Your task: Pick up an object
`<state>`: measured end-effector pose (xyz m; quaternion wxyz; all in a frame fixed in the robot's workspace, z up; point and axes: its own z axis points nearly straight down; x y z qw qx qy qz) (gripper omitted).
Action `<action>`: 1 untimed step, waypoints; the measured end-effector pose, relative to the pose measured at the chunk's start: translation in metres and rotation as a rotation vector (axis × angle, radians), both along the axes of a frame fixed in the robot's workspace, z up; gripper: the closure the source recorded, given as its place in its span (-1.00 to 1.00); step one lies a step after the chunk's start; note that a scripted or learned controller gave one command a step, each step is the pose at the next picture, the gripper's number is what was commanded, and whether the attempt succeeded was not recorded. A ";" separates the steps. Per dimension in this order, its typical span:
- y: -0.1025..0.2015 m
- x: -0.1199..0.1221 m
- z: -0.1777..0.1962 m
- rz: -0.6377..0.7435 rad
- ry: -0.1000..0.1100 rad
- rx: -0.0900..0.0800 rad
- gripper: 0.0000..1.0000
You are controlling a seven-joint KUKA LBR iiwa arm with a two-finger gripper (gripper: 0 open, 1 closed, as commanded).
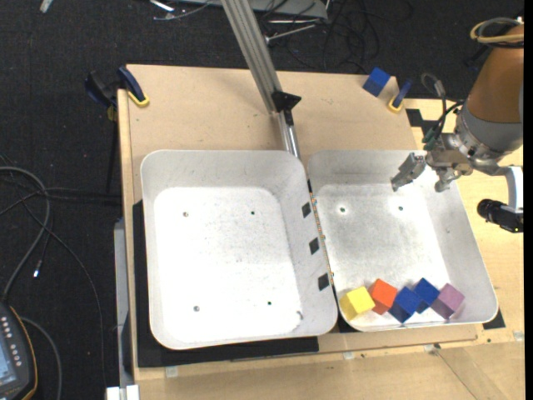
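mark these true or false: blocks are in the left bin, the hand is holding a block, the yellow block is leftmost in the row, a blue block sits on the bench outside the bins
1. The blocks are in the left bin. False: the yellow block, orange block, two blue ones and purple block lie in the right bin.
2. The hand is holding a block. False: nothing is between its fingers; it hovers over the right bin's far edge.
3. The yellow block is leftmost in the row. True.
4. A blue block sits on the bench outside the bins. True.

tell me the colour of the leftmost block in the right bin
Yellow: the leftmost block in the right bin, seen in the camera view.
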<state>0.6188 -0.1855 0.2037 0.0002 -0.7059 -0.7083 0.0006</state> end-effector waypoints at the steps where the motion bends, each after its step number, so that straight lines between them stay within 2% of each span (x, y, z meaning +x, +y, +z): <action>1: 0.035 0.032 -0.113 0.002 0.005 0.003 -1.00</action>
